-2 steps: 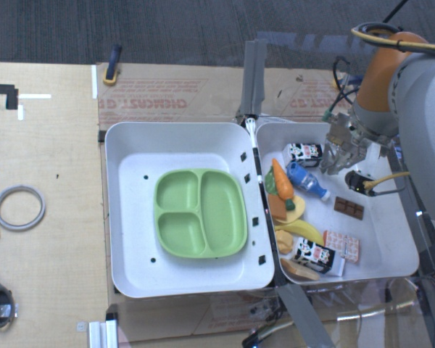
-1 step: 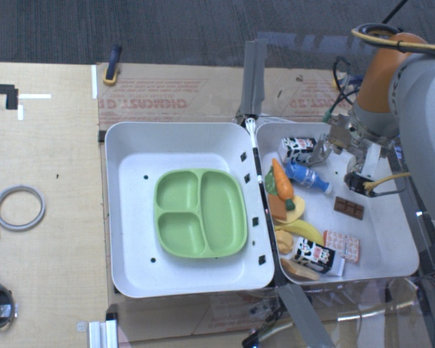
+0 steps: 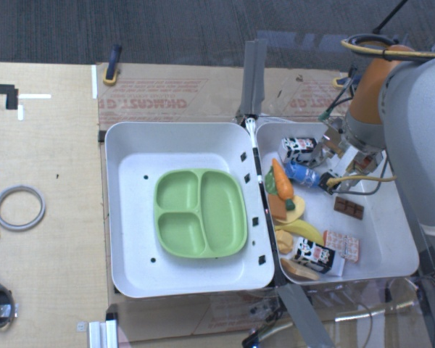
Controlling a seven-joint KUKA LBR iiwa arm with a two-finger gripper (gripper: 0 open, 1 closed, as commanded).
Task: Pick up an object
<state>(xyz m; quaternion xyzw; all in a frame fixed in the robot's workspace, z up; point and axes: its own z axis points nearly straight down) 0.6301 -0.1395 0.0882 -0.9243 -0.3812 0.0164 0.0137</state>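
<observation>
Blue bottle (image 3: 304,174) lies beside the gripper (image 3: 332,167); jaws' gap unclear.

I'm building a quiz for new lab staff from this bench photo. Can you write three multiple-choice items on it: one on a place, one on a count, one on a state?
1. Where is the green plate?
A. left bin
B. right bin
C. on the bench outside both bins

2. How many compartments does the green plate have?
A. two
B. three
C. four

3. How does the carrot lie?
A. alone in a bare corner
B. on the green plate
C. among other items by the right bin's left wall

Key: 1 A, it sits in the middle of the left bin. 2 B, two small and one long. 3 C, it rests against neighbouring items.
</observation>
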